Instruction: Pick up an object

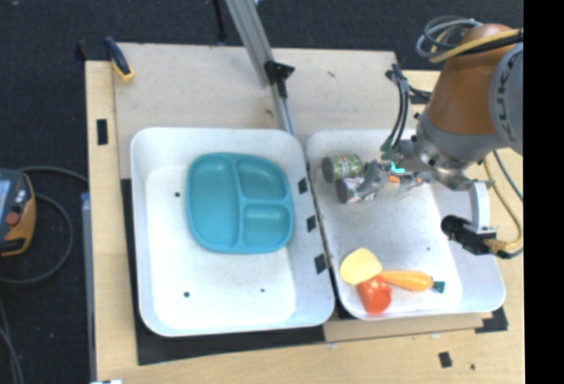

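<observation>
We see the arm [471, 92] reaching in from the right, its broad orange band sitting above a grey wrist section. The wrist angles down and to the left, with dark cables looping along its upper side. The end effector [357, 188] extends leftward from the wrist at a low slant. We cannot make out how its fingertips are set.

Claw [357, 188] in right bin [476, 290], beside green can [342, 167].
</observation>
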`<state>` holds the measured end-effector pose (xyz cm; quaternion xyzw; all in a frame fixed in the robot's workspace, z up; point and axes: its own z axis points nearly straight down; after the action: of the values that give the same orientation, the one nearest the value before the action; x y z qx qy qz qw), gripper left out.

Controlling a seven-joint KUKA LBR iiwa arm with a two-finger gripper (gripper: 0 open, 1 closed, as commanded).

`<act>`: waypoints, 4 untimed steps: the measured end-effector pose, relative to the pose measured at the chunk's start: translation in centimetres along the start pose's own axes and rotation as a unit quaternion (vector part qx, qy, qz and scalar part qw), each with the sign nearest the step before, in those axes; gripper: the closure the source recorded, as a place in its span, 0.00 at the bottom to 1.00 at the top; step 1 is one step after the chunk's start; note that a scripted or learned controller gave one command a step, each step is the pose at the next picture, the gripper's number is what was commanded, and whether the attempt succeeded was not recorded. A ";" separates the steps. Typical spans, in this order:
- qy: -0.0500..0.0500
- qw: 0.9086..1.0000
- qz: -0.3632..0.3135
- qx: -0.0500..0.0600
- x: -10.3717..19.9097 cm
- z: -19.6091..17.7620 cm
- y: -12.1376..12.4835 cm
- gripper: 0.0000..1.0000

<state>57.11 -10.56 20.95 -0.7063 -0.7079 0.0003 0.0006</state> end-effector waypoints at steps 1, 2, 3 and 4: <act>0.000 1.000 0.000 -0.001 0.0 -0.1 0.1 0.00; -0.001 1.000 0.002 0.001 0.2 4.3 -0.5 0.00; -0.001 1.000 0.002 0.001 -0.5 8.7 -0.3 0.00; -0.001 1.000 0.002 -0.002 -0.6 10.8 -0.3 0.00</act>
<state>56.85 -11.18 10.13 -0.7078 -0.7064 0.0001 -0.0015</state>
